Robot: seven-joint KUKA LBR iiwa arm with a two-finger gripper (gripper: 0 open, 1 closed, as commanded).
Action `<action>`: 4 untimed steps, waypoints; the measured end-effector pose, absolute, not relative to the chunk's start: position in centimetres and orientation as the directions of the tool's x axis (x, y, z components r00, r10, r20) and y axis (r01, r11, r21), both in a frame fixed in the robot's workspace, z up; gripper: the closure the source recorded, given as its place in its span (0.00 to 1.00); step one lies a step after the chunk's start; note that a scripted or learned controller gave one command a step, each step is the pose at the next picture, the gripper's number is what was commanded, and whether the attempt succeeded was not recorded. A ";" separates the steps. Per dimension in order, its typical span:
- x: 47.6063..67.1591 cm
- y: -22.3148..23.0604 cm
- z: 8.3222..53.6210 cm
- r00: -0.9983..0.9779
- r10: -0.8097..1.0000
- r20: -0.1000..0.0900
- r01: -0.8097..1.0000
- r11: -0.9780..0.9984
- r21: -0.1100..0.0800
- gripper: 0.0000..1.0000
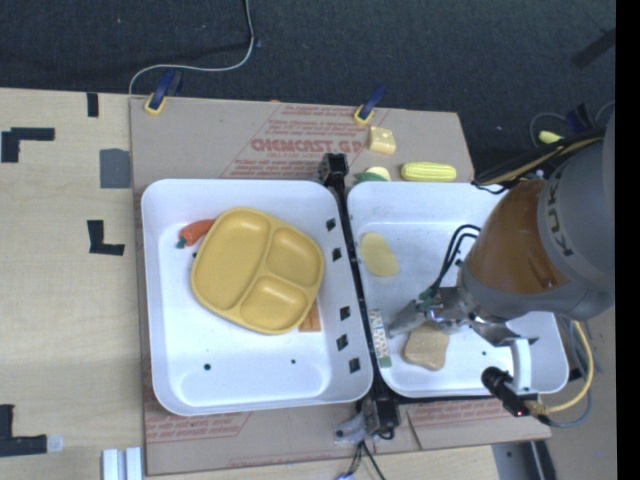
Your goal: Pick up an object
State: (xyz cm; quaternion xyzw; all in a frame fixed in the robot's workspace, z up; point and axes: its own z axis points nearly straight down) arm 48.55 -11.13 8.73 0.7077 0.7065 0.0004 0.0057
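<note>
In the right bin (405,230) my gripper (425,318) hangs low near the front, right over a tan bread-like piece (426,349). A pale yellow flat disc (379,255) lies farther back in the same bin. The arm's orange band (510,248) and grey body cover the bin's right half. Whether the piece touches the fingers is hidden from this angle.
The left bin (170,358) holds a yellow divided plate (258,269) with an orange carrot (195,231) at its far-left edge and an orange piece (312,318) at its near-right edge. A yellow block (381,140), a corn cob (428,172) and a green item (374,175) lie behind the bins.
</note>
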 end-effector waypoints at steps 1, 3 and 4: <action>52.4 -5.3 18.7 -0.004 1.000 -0.001 1.000 0.004 0.003 0.00; 62.3 -5.7 18.4 0.000 1.000 -0.001 1.000 0.000 -0.002 0.00; 62.8 -10.5 8.0 0.002 1.000 -0.002 1.000 -0.002 -0.001 0.00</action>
